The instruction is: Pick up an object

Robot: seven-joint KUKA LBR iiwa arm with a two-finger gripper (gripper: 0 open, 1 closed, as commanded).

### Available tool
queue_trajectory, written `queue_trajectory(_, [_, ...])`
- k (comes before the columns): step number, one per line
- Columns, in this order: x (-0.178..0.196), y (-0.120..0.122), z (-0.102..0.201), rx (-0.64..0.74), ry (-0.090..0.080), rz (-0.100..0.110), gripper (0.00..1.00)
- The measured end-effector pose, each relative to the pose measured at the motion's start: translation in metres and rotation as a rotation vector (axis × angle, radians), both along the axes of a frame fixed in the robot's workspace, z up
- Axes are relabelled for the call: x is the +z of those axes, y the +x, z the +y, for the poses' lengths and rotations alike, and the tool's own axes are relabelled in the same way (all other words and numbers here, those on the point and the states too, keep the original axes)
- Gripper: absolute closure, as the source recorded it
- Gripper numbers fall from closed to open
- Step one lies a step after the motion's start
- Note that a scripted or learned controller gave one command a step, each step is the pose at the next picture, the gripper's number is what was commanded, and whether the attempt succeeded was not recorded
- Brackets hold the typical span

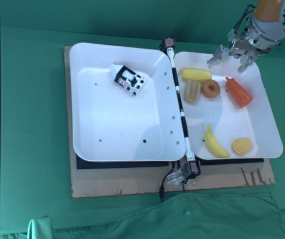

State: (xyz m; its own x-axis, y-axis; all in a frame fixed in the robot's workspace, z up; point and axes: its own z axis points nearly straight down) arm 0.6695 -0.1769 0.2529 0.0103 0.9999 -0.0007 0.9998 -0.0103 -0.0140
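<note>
My gripper (229,59) hangs open over the far edge of the right bin (266,133), with nothing between its fingers. Just below it lie an orange-red bottle (238,92), a brown doughnut (210,88), a yellow corn cob (196,74) and a tan cup-like piece (192,90). Near the front of that bin rest a banana (215,142) and a small yellow waffle-like piece (242,146). The left bin (107,133) holds a black-and-white carton (128,78) at its far side.
A black-and-white striped bar (178,98) runs between the two bins, with a clamp and cable at its near end (184,173). Both bins stand on a cardboard sheet (122,185) over green cloth.
</note>
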Motion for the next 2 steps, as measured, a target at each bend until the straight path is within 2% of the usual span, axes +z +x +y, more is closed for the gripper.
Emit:
queue_trajectory(1, [-0.065,-0.059,0.023,0.006,-0.003,-0.021,0.0])
queue_trajectory(2, [-0.067,-0.14,-0.002,0.0,-0.002,-0.013,0.0])
